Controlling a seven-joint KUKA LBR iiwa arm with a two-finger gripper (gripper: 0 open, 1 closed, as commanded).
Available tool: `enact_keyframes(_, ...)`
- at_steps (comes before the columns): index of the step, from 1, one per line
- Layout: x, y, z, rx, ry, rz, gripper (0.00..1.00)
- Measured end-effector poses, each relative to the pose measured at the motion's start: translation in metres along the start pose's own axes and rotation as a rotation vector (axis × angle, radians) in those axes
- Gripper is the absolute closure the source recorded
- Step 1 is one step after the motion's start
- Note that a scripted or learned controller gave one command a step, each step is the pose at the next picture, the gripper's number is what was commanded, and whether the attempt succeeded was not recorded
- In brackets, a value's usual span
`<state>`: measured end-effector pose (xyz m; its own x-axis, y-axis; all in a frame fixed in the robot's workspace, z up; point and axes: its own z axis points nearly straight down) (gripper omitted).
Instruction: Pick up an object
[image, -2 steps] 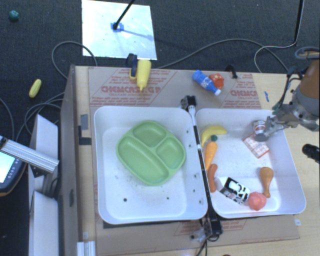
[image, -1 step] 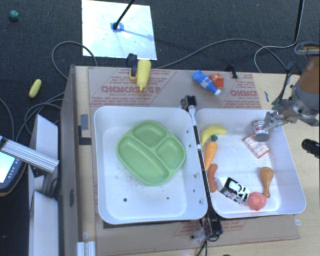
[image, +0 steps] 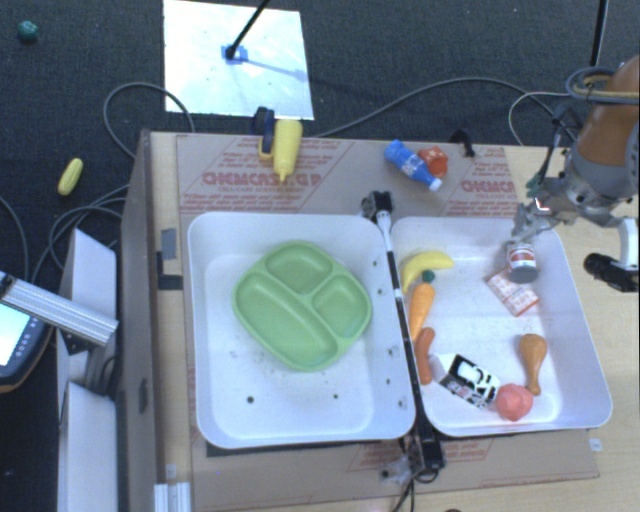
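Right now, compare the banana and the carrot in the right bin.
The banana is yellow and curved; the carrot is orange, straight and tapered. The banana lies crosswise at the bin's far left corner, while the carrot runs lengthwise just below it. Both are toy foods lying beside the divider in the right bin.

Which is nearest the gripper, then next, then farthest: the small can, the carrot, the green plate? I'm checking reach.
From the gripper:
1. Small can, just below it, right bin's far corner.
2. Carrot, right bin's left side.
3. Green plate, left bin.
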<state>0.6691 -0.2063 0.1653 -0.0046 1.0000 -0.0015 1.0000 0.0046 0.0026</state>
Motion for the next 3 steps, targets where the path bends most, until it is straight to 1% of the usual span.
enact_keyframes(1,0.0,0.0,-0.006,-0.001,-0.001,0.0,1.0)
enact_keyframes(2,0.0,0.0,-0.006,-0.001,-0.001,0.0,0.0)
enact_keyframes(3,0.0,-0.004,0.052,0.002,0.0,0.001,0.0)
